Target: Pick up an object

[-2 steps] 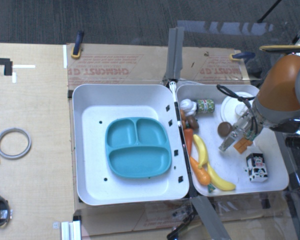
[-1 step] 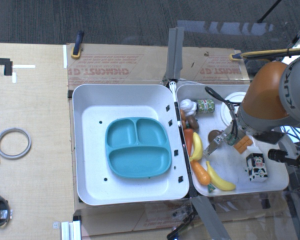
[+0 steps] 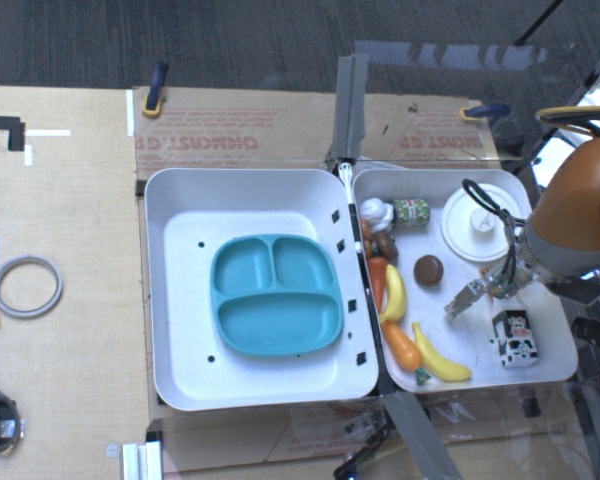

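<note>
The camera looks down on two white bins set side by side on the bench. The left bin [image 3: 170,298] carries a teal divided plate [image 3: 277,295] lying flat near its middle, three compartments up.

The right bin [image 3: 555,368] holds the loose things. Along its left wall, from the far end toward the near end, lie a small white bottle [image 3: 375,211] touching a green can [image 3: 412,211] on its side, a dark brown piece just below them, an orange-red piece [image 3: 377,280], a yellow banana [image 3: 393,293] against the wall, an orange carrot-like piece [image 3: 401,345], and a second banana [image 3: 438,356] pointing toward the near right corner. A brown ball [image 3: 428,270] sits alone near the bin's middle. A white round lid-like dish [image 3: 479,223] rests by the far right corner, with a black cable looping over it. A small black-and-white box [image 3: 515,338] stands near the right wall toward the near edge.

The arm comes in over the right wall, its orange band above the far right part of the bin. The gripper [image 3: 460,304] reaches down toward the bin floor on a bare patch, its metal fingers close together at the tip with nothing between them. The brown ball lies just to its left and slightly farther back, apart from the fingers. The black-and-white box is near it on the right, on the near side, not touching. The second banana lies on the near side of the tip, apart.
</note>
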`<state>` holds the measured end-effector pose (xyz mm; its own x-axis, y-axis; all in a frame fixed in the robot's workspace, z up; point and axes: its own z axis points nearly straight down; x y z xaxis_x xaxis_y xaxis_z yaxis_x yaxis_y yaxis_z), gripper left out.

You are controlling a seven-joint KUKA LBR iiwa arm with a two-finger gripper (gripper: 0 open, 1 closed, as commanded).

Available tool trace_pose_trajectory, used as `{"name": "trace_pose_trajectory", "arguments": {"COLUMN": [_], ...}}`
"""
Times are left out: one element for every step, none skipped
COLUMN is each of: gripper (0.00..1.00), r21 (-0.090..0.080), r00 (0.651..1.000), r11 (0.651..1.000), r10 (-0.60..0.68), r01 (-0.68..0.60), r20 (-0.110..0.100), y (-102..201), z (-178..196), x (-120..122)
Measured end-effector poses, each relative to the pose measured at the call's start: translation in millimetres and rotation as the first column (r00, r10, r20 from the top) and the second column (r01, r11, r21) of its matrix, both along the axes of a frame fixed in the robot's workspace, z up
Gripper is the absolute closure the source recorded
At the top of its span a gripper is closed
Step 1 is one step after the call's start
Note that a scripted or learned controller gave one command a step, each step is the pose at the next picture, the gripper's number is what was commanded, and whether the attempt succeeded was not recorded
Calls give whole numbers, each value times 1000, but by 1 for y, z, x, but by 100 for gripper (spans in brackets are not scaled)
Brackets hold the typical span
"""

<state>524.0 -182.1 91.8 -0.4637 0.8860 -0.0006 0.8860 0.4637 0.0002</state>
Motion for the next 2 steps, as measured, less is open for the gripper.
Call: {"name": "trace_pose_trajectory", "arguments": {"gripper": [0, 0], "r21": [1, -5], "r00": [998, 999], "r11": [998, 999], "r10": [-56, -41], "r01": [56, 41], "r20": [-2, 1], "y": [58, 68], "z": [-1, 0], "x": [6, 45]}}
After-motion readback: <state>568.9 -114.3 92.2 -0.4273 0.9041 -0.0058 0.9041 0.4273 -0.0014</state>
